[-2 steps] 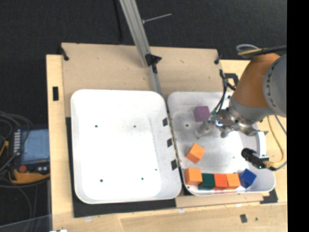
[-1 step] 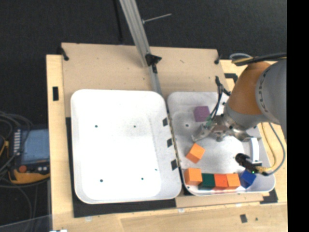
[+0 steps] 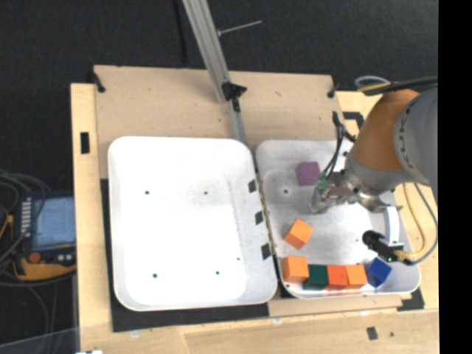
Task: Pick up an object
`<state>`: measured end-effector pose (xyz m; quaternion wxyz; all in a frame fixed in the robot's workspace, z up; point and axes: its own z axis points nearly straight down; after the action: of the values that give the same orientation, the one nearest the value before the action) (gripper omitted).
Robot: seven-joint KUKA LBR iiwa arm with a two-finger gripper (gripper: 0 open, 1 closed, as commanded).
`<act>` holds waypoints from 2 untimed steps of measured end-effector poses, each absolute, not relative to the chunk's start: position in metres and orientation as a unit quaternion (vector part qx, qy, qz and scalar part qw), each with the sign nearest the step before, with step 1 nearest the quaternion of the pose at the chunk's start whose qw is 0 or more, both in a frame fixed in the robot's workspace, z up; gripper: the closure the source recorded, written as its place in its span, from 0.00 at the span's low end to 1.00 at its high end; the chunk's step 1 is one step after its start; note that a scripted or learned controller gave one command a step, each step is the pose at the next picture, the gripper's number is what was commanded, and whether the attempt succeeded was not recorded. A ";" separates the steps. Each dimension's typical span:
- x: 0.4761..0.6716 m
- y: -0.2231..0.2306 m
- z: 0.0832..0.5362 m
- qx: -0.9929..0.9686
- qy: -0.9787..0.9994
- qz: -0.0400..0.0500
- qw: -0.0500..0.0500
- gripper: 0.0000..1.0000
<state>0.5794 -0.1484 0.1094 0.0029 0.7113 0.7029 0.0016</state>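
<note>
Bench, right bin (image 3: 276,161): purple block (image 3: 307,172), orange cubes (image 3: 299,233), perhaps five along front.

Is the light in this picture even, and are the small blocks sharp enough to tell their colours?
In the camera view, the left bin is bright, nearly washed out, and the floor around the bench is very dark. The right bin looks greyer under the arm. The picture is slightly soft, yet the colours read: a purple block, an orange block, a green block.
</note>
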 end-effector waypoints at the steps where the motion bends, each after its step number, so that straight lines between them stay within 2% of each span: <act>1: 0.585 -0.159 0.163 0.711 0.703 0.002 0.003 1.00; 2: 0.592 -0.169 0.214 0.709 0.705 0.002 0.003 1.00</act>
<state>0.5916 -0.1693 0.2144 0.0032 0.7094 0.7048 0.0016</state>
